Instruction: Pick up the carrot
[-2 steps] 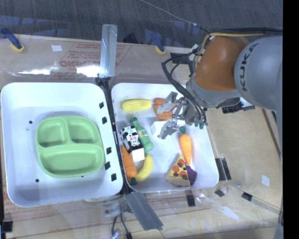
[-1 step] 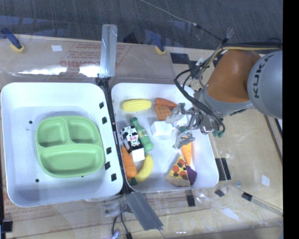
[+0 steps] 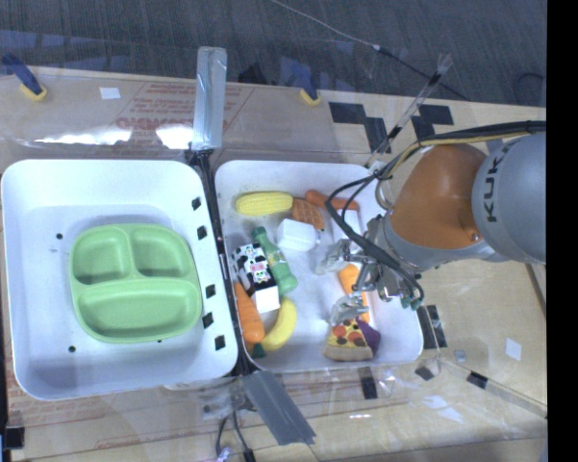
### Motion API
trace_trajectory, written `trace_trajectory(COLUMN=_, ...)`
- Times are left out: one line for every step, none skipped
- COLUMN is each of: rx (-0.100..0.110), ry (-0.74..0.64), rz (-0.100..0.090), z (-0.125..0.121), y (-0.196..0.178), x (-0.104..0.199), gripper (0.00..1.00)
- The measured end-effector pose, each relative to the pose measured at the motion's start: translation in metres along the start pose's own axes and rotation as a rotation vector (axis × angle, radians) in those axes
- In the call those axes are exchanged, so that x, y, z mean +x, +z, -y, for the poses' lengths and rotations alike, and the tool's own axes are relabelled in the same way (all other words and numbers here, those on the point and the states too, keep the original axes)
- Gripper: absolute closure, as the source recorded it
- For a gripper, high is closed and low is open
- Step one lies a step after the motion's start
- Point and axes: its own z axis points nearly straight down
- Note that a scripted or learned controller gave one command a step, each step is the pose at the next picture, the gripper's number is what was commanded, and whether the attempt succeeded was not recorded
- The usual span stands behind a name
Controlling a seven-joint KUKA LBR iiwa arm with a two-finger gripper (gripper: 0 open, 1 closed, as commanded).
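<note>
Carrot [image 3: 249, 313] lies against the right bin's [image 3: 308, 173] left wall; pincer [image 3: 351, 292] grip state cannot be made out.

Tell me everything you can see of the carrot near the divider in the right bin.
The carrot is a smooth orange toy, plastic-looking, tapered, lying flat on the floor of the right bin along its left wall. It runs lengthwise from beside the black-and-white carton down toward the near corner. The banana lies against its right side. The gripper is off to its right, apart from it.
</note>
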Motion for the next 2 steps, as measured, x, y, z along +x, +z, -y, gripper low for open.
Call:
trace_trajectory(rx=0.001, ry=-0.009, rz=0.004, z=-0.002, y=-0.011, x=-0.003, gripper=1.0)
trace_trajectory(rx=-0.001, ry=0.179, rz=0.002, z=-0.054, y=-0.084, x=-0.044, gripper=1.0)
